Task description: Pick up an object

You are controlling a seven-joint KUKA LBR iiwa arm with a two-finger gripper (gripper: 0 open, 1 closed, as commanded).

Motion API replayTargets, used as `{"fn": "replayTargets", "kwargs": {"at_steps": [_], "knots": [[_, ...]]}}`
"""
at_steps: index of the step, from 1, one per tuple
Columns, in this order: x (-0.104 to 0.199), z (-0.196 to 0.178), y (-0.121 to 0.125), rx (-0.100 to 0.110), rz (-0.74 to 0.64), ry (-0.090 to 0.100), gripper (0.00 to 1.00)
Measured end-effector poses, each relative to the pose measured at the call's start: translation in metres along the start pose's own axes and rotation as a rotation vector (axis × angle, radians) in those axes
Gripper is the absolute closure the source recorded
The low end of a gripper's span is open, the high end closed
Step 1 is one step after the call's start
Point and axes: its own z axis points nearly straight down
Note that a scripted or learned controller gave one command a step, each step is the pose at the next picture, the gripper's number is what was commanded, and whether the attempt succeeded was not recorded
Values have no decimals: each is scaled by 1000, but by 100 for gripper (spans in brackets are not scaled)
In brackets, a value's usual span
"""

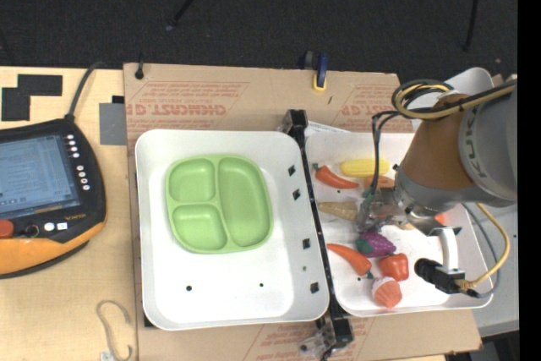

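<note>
Nearest the camera, an orange-red toy [387, 293] lies in the right bin [473, 304] beside a red pepper [394, 267], a carrot [349, 257] and a purple piece [376, 245]. Above these the end effector [372, 211] reaches down; whether it grips anything is unclear. Left bin [161, 283] holds a green tray [219, 205].

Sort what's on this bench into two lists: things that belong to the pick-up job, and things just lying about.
Job:
gripper
purple toy
yellow corn
orange carrot
red pepper
red toy
right bin

Lying about:
green divided plate
left bin
teach pendant
</note>
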Motion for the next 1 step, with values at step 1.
{"fn": "replayTargets", "kwargs": {"at_steps": [1], "knots": [[5, -60, 5, -8, -9, -2, 100]]}}
